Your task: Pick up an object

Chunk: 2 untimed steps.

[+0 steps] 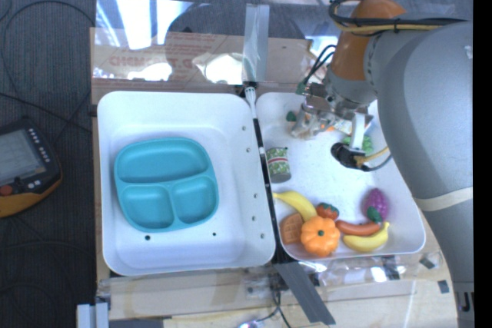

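Note:
My gripper [310, 121] hangs low over the far end of the right bin [338, 177]. A small green piece [290, 117] lies just left of it, near the bin's far left corner. A small can with a green label [277, 164] stands against the bin's left wall, a little nearer than the gripper. Toy food is gathered at the near end: a yellow banana [296, 202], an orange pumpkin [319, 236], a brown cookie [290, 228], a red strawberry [327, 210], a red sausage [358, 226], a second banana [369, 240] and a purple fruit [375, 203].
The left bin [231, 119] holds a teal divided plate [165, 182]. Another green piece [367, 142] peeks out by the right bin's right wall, under the arm [415, 88]. Bare white floor shows in the middle of the right bin.

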Tool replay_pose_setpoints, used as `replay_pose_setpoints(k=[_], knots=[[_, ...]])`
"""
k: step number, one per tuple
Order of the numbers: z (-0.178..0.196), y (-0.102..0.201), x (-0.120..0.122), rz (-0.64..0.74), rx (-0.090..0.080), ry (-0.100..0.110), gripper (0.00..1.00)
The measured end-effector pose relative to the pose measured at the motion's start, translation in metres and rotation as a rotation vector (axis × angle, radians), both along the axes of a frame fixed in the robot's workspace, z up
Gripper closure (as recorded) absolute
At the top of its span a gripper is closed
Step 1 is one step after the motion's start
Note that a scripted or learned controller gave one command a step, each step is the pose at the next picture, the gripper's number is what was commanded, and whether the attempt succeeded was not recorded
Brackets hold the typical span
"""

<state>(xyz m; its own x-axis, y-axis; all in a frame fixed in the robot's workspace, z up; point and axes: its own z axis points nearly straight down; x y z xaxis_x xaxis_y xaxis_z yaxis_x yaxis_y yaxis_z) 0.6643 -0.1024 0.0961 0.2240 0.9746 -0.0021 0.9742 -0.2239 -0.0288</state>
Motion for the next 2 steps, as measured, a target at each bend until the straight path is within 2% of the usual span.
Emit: replay_pose_setpoints(k=[1,2], knots=[[0.138,0.049,0.007,0.065,-0.005,-0.043,1.0],[0.004,-0.041,-0.031,0.387,0.0,-0.025,1.0]])
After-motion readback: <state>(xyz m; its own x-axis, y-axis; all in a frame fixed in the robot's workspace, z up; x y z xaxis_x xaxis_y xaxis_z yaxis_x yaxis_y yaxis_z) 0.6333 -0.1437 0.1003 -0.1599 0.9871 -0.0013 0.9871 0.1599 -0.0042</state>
